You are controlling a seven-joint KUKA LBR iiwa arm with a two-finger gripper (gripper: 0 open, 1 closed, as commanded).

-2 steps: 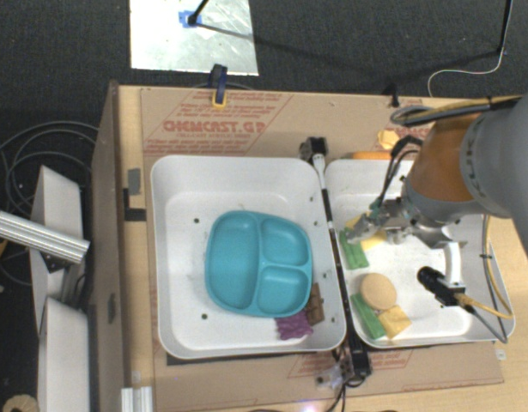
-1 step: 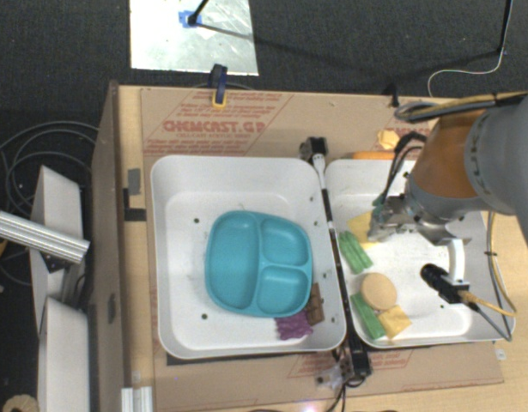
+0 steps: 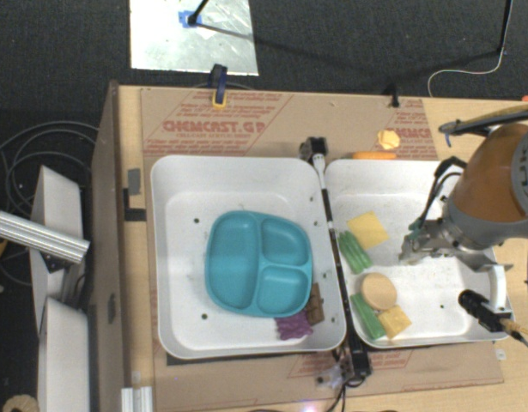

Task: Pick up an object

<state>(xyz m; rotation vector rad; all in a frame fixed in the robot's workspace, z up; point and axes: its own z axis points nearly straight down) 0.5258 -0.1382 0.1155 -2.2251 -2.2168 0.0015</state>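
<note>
**Teal plate left aside, small items gathered under the arm**

Teal divided plate (image 3: 257, 263) is kept in the left bin (image 3: 173, 187), purple scrap (image 3: 291, 325) at its edge. Candidate objects are grouped in the right bin (image 3: 418, 174): green stick (image 3: 354, 251), yellow block (image 3: 367, 229), tan disc (image 3: 378, 291). The gripper (image 3: 415, 245) is hung over bare floor beside them; its state cannot be told. Cardboard lines the table (image 3: 238, 123); dark carpet surrounds it.

The right bin (image 3: 418, 331) holds the loose pieces — a yellow square block (image 3: 367, 228) and a green ridged piece (image 3: 354, 251) lie left of the gripper (image 3: 415, 249), apart from it. Lower left of it sit a tan round disc (image 3: 379, 291) and a small yellow block (image 3: 395, 321).
</note>
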